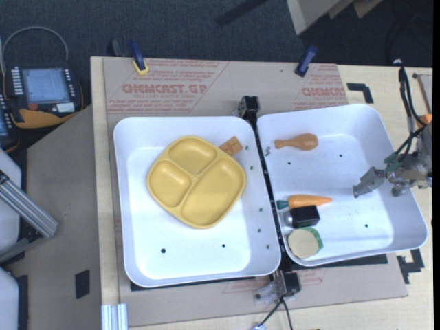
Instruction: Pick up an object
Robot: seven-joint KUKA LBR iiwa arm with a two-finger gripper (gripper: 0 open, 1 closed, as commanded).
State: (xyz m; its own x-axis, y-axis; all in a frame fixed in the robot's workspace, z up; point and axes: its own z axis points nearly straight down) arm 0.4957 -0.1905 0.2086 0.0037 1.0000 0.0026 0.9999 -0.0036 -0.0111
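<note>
The carrot (309,201) lies well left of the gripper (382,179), slightly lower in the right bin (357,119), its long axis running left-right and pointing roughly toward the jaws. Whether those jaws are spread or closed I cannot tell; nothing hangs from them.

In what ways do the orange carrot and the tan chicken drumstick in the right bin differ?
The orange toy carrot is bright orange with a green end, while the tan toy chicken drumstick is one light brown colour. The carrot tapers to a point on the right; the drumstick swells into a round bulb on the right. The carrot lies right beside a black block; the drumstick lies apart from other things. Both lie flat in the right white bin, roughly parallel.
</note>
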